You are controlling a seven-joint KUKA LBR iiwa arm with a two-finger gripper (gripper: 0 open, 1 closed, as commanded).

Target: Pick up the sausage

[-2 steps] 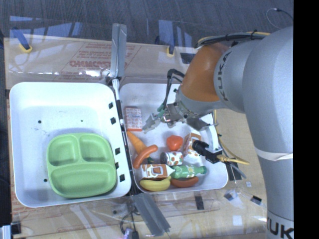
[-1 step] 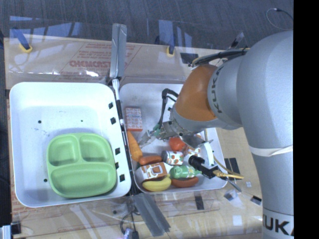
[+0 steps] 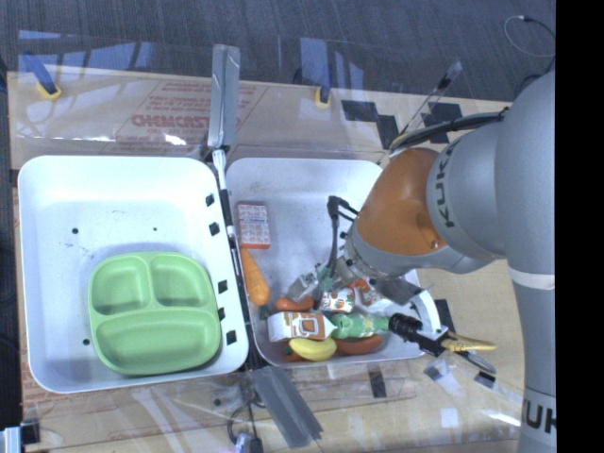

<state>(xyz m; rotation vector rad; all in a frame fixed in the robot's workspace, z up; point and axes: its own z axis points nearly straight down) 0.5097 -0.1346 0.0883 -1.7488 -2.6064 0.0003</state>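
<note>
While the bench [image 3: 142, 121] is covered in clear plastic sheeting over a printed board, dark carpet-like floor runs along the top of the camera view. Two shallow white bins sit side by side on it. The left bin [image 3: 57, 206] holds a green divided plate [image 3: 154, 311]. The right bin [image 3: 302, 182] holds a clutter of toy foods near its front edge: a small printed packet [image 3: 253, 225], a carrot [image 3: 255, 276], a banana [image 3: 312, 349] and a labelled can [image 3: 298, 327].

The sausage [image 3: 293, 304] looks like a short reddish-brown piece, lying just right of the carrot and above the can, partly hidden by neighbouring items.

The grey arm [image 3: 510, 187], with its orange band [image 3: 406, 210], reaches in from the right, and the gripper [image 3: 330, 281] hangs low over the clutter, close to the sausage. Whether it is open or closed cannot be told here.
</note>
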